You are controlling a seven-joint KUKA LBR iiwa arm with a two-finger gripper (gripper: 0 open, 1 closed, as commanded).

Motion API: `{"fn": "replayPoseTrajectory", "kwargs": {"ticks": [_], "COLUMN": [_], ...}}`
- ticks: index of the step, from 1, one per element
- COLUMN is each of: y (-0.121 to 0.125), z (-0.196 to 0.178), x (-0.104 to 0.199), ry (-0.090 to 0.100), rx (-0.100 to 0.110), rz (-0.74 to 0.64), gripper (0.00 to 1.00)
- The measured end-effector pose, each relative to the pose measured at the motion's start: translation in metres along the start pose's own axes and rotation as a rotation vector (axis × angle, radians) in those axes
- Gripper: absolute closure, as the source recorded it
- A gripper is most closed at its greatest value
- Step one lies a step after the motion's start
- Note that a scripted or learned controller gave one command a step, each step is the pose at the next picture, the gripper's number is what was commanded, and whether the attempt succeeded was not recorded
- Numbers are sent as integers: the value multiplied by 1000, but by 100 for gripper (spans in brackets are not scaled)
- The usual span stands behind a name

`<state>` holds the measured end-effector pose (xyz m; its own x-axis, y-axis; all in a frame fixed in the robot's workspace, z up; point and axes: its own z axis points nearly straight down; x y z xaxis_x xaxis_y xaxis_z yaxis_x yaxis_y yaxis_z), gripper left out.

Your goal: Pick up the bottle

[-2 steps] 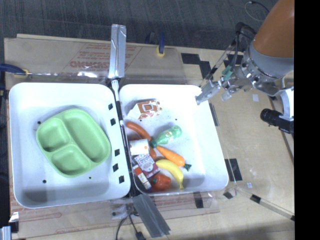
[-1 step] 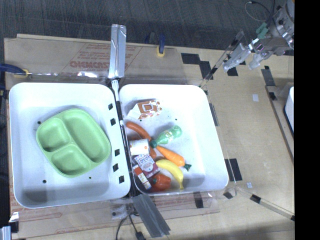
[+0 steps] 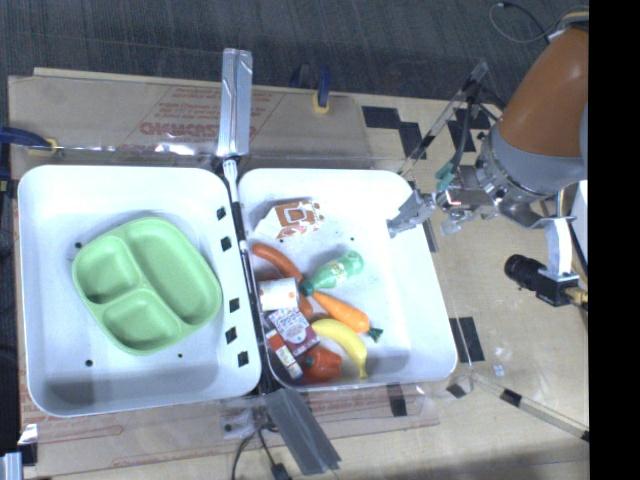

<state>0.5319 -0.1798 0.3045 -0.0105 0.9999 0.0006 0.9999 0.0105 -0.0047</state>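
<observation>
Seemingly empty, the claw (image 3: 408,215) hovers above the right bin's (image 3: 425,298) far edge; its opening is unclear. The green bottle (image 3: 335,270) lies beside the carrot (image 3: 343,314), untouched.

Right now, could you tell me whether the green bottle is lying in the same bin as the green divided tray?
No, the green bottle lies in the right bin among the toy food, while the green divided tray sits in the left bin.

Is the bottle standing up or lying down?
Lying down: the bottle rests on its side in the right bin, beside the carrot.
</observation>
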Motion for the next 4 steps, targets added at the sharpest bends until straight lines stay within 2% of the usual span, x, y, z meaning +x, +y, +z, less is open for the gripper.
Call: {"fn": "replayPoseTrajectory", "kwargs": {"ticks": [1, 2, 3, 4], "y": [79, 80, 81, 96], "z": [-25, -35, -139, -138], "x": [-23, -21, -31, -19], "ry": [-1, -3, -1, -2], "rx": [-3, -1, -4, -5], "rz": [-2, -11, 204, 144], "gripper": [0, 100, 100, 100]}}
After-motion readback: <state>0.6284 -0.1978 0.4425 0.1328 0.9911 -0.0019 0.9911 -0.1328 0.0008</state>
